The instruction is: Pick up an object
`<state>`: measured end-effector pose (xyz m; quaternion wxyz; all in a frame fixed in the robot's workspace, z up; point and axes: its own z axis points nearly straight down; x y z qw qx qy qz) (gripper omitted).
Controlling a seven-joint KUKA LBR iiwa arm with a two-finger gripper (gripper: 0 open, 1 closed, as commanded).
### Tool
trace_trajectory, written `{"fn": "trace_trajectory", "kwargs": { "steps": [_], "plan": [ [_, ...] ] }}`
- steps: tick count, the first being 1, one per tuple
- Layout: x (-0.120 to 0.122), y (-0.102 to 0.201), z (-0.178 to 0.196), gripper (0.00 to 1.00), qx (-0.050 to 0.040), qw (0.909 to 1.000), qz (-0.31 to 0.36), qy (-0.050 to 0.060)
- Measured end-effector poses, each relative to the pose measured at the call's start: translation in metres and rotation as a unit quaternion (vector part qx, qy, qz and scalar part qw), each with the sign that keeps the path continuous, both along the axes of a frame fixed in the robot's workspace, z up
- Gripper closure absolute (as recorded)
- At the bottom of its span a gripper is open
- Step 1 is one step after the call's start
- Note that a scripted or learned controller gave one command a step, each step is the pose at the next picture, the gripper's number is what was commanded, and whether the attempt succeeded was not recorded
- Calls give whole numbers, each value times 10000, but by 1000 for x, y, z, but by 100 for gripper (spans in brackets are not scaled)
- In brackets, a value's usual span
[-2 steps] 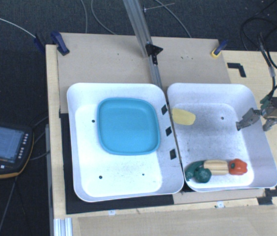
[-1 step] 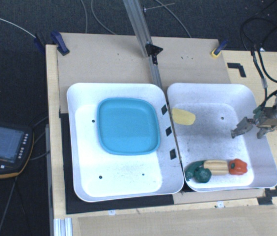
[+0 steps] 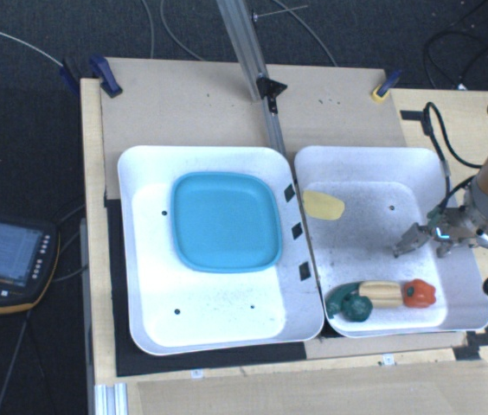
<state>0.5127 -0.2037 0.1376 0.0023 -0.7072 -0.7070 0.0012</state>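
White bins sit on the table, and the gripper (image 3: 417, 239), fingers apart and holding nothing, could close short of the red toy (image 3: 418, 293) below it.

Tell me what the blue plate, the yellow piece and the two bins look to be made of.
Blue plate: likely plastic, a smooth, even colour with a soft sheen and moulded rounded corners.
Yellow piece: matte and flat; perhaps foam or soft plastic, too small to be sure.
Left bin and right bin: probably thin moulded plastic, white, with rounded rims; dark speckling suggests scuffed surfaces.
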Motion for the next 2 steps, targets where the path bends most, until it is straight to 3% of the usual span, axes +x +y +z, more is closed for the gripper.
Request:
{"fn": "trace_trajectory", "kwargs": {
  "steps": [1, 2],
  "plan": [
    [-1, 0, -44, 0, -2, 10000, 3, -8],
    [0, 0, -31, 100, -7, 10000, 3, -30]
  ]
}}
